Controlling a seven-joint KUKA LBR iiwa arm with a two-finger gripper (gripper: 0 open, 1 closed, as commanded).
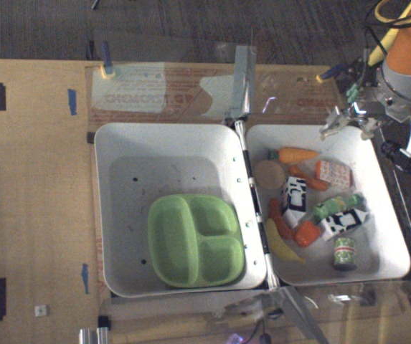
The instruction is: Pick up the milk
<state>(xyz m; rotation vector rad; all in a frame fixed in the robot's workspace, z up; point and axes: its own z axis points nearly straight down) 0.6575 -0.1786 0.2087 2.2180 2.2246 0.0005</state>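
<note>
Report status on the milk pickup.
Gripper at right bin's far rim, holding nothing. Two cow-print milk cartons lying in the bin, untouched. Carrots, can crowd them.

Arm (pixel 406 63) at upper right, wrist bent, gripper (pixel 345 120) pointing left.

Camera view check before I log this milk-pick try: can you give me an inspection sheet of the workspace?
Surface: two white bins, left bin and right bin, on a wooden bench.
Job's things: two cow-patterned milk cartons, one mid-bin, one lying to its right.
Clutter: carrot, can, banana; green divided plate in the left bin.
Grippers: gripper above the right bin's far corner.
Cables: yellow loop by the arm.
Surroundings: dark carpet.
</note>
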